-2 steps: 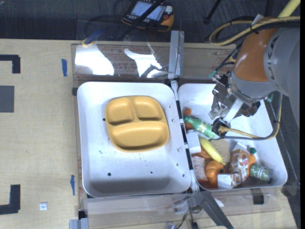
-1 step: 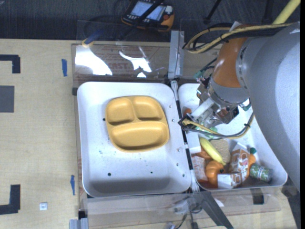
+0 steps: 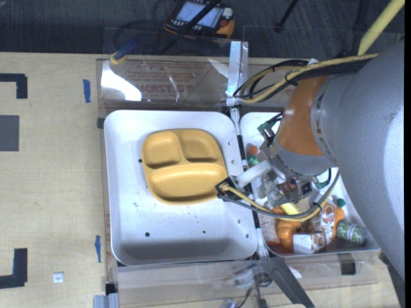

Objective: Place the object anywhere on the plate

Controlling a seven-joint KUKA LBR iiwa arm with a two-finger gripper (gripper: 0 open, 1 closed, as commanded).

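A yellow plate [image 3: 183, 164] with three compartments lies in the left white bin [image 3: 128, 236], toward its back right. Nothing lies on the plate. My gripper [image 3: 281, 192] hangs low over the right bin [image 3: 359, 252], just right of the wall between the two bins. It is above a heap of small objects: an orange piece [image 3: 289, 226], a small yellow piece [image 3: 290, 208] and a bottle with a green cap [image 3: 350, 231]. The wrist and cables hide what is right under the gripper.
The arm's grey body and orange band [image 3: 302, 124] cover most of the right bin. A black cable [image 3: 237, 197] loops over the divider onto the left bin's edge, close to the plate's right corner. A clear panel [image 3: 167, 82] stands behind the bins.
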